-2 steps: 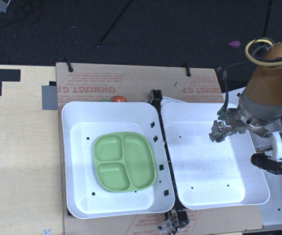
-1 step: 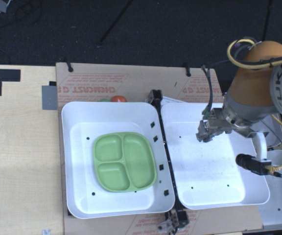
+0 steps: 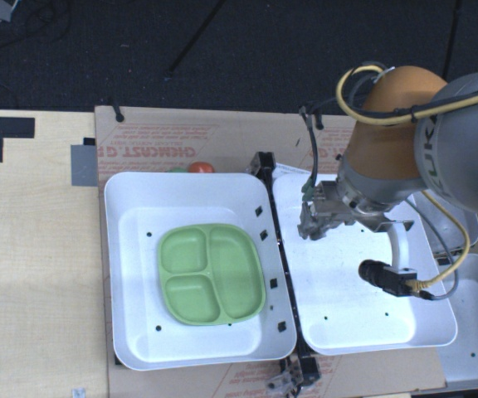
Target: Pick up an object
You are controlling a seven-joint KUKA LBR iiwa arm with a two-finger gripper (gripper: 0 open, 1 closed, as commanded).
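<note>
A light green divided plate (image 3: 210, 274) lies flat in the middle of the left bin (image 3: 131, 222). My gripper (image 3: 309, 227) hangs over the upper left part of the right bin (image 3: 347, 330), close to the divider between the bins. It is well to the right of the plate and apart from it. I see nothing held under it. The grey and orange arm (image 3: 392, 143) covers the bin's back right part.
A black part on a yellow cable (image 3: 388, 277) hangs over the right bin's right side; it looks like part of the arm. A small red thing (image 3: 200, 168) lies behind the left bin's back wall. Black clips (image 3: 265, 168) join the bins.
</note>
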